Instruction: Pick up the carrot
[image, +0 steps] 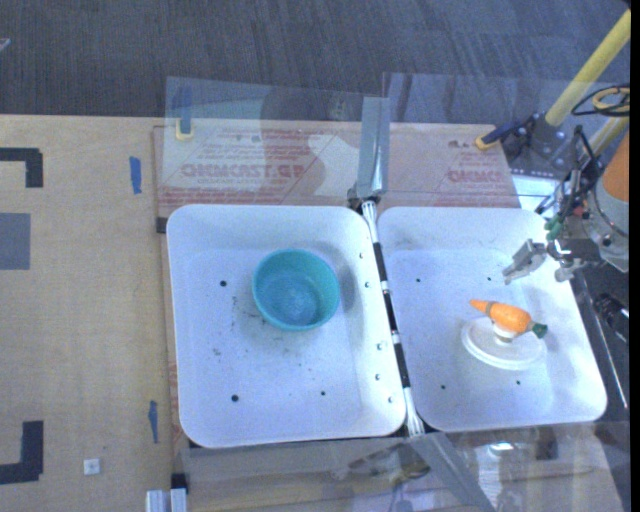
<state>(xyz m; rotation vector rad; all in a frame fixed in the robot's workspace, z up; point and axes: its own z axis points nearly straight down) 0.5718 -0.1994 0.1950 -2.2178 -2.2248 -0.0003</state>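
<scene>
An orange carrot (503, 316) with a small green stem end lies in the right bin (440, 390), resting on the top edge of a white round lid (500, 348). My gripper (541, 266) hangs over the right bin's upper right part, up and to the right of the carrot and apart from it. Its fingers (520, 264) are spread open with nothing between them.
A teal bowl (295, 289) sits upright in the left bin (200, 380). A raised divider (385, 310) runs between the two bins. Cables and a yellow pole (590, 70) crowd the upper right behind the arm.
</scene>
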